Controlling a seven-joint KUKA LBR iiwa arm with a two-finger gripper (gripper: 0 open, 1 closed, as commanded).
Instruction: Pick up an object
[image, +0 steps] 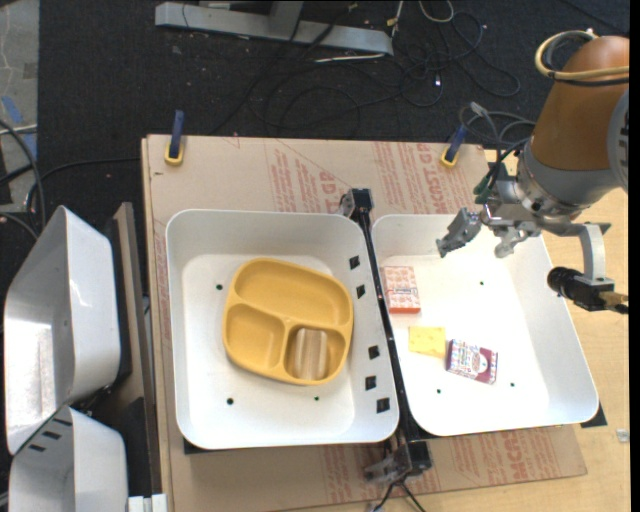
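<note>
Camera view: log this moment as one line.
gripper: open, above right bin, holding nothing | pink box, yellow piece, purple packet: untouched

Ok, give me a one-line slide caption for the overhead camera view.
KUKA gripper open above the right bin, which holds three small packets; the left bin holds a yellow divided tray.

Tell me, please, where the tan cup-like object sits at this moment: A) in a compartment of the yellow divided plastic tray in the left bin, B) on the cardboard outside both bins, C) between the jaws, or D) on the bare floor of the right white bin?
A: the tan cup-like object lies in the lower right compartment of the yellow divided plastic tray, which rests in the left white bin.
</note>
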